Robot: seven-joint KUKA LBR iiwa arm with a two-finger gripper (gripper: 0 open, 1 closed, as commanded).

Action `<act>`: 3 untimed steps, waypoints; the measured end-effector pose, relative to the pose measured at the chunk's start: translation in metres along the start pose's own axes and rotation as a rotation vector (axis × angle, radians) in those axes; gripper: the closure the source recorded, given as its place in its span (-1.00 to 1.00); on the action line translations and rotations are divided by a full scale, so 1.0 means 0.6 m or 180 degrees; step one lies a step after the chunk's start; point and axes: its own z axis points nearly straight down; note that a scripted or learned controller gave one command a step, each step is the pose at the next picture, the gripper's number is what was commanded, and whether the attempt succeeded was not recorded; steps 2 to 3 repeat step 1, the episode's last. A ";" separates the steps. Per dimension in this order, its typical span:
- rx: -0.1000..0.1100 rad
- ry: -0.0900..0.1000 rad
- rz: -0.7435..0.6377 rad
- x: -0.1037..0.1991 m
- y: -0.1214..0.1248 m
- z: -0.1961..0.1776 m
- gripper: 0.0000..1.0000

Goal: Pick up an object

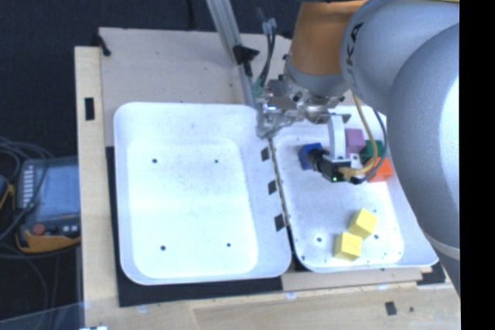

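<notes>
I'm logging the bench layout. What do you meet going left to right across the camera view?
handheld controller → left bin → blue object → purple block → orange object

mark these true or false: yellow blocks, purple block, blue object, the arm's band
1. Two yellow blocks lie in the right bin. True.
2. The purple block lies in the left bin. False: it is in the right bin, under the arm.
3. The blue object lies farther up the view than the yellow blocks. True.
4. The yellow blocks are stacked. False: they lie side by side on the bin floor.
5. The band above the wrist is green. False: it is orange.
</notes>
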 end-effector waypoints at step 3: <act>-0.0002 0.0005 -0.0005 0.094 0.026 -0.015 1.00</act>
